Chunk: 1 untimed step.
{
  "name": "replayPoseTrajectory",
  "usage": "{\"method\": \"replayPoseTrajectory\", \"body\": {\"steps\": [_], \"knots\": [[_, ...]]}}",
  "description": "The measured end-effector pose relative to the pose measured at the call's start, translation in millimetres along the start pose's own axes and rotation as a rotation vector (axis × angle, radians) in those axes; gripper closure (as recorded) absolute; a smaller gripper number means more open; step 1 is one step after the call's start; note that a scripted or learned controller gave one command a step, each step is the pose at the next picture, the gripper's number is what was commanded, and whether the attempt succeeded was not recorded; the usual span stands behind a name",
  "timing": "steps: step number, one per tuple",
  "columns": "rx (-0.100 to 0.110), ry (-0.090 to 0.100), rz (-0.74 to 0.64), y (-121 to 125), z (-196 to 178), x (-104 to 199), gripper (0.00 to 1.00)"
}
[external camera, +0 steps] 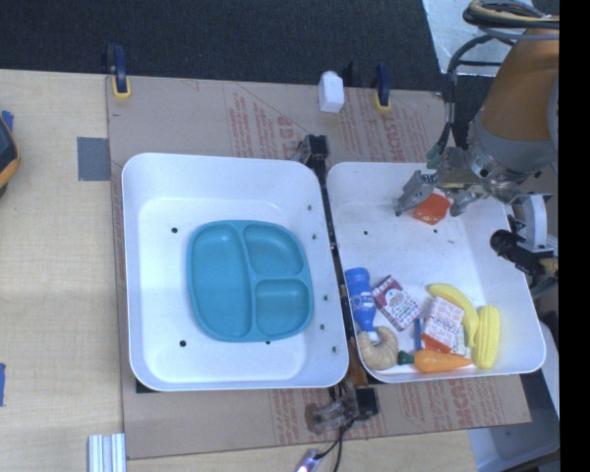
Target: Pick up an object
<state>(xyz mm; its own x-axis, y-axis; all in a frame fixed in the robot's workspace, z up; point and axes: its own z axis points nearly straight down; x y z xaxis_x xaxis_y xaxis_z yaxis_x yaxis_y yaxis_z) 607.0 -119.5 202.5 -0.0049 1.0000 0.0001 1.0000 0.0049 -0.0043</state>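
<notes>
The gripper [435, 197] hangs low over the far end of the right bin [374, 190], its two grey fingers [410, 197] splayed to either side of a small orange-red object [432, 209]. The piece sits between the fingertips, but from where I stand I would say the jaws are spread around it and not pressed onto it, though the angle makes that hard to be sure of. It also seems to rest on the bin floor, so the pick looks begun and not finished: closing and lifting remain.

The rest of the right bin's load is heaped at its near end: a blue bottle [358, 298], a red-and-white packet [397, 304], a yellow banana [453, 299], an ear of corn [488, 335], a carrot [441, 362] and a pale pastry-like lump [378, 348]. The left bin [147, 264] holds a blue divided plate [250, 280], lying flat in the middle with its compartments bare.
</notes>
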Motion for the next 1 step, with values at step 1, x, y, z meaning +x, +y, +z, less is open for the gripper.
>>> {"method": "replayPoseTrajectory", "body": {"steps": [1], "knots": [[0.000, -0.002, 0.001, 48.8, 82.5, -40.9, 0.00]]}}
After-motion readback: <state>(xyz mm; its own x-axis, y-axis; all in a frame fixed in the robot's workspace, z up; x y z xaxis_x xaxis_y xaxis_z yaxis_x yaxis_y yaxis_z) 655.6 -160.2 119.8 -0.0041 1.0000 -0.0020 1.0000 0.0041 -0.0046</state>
